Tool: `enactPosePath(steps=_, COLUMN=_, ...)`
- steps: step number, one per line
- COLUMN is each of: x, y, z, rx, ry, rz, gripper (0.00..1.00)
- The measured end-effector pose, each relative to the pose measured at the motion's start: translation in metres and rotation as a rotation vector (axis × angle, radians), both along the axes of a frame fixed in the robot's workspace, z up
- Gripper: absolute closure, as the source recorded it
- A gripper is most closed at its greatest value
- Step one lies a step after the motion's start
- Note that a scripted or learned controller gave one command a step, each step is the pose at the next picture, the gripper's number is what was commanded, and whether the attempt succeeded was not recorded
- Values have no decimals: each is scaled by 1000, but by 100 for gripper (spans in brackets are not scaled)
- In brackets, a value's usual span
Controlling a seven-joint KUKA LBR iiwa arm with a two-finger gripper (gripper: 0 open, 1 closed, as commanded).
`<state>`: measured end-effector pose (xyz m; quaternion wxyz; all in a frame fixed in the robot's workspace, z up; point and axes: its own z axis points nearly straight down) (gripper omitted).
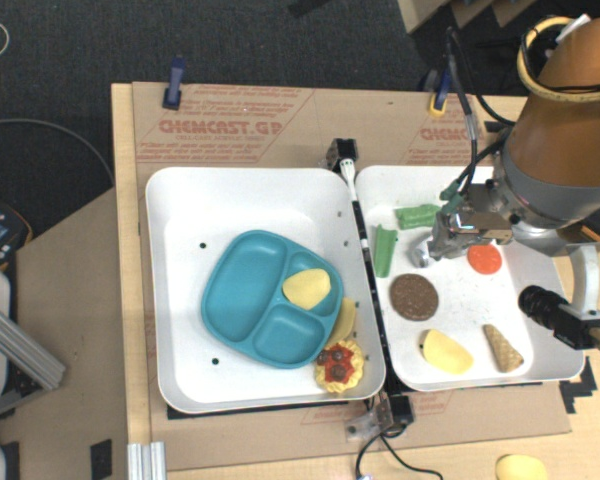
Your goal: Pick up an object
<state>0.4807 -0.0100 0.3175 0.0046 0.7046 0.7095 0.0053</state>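
Observation:
My gripper (426, 252) hangs over the right bin (540, 368), in its upper middle part. A brown round cookie (414, 296) lies just below it. To its left stands a long green block (383, 250), and a second green piece (416, 216) lies just above it. A red-orange disc (485, 259) sits to its right. Near the bin's front lie a yellow wedge (446, 351) and a tan cone (503, 347). Nothing shows in the gripper's grasp.
The left bin (170, 268) holds a teal divided plate (250, 303) with a pale yellow piece (306, 288) on it. A banana slice (347, 319) and a red-yellow pizza toy (340, 365) lie at the plate's right edge. The arm's bulky body (565, 138) overhangs the right bin's back right.

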Motion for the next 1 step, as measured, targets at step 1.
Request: enactPosePath(steps=1, x=12, y=-47, z=-99, rx=-2, ry=23, rz=-12, gripper=100)
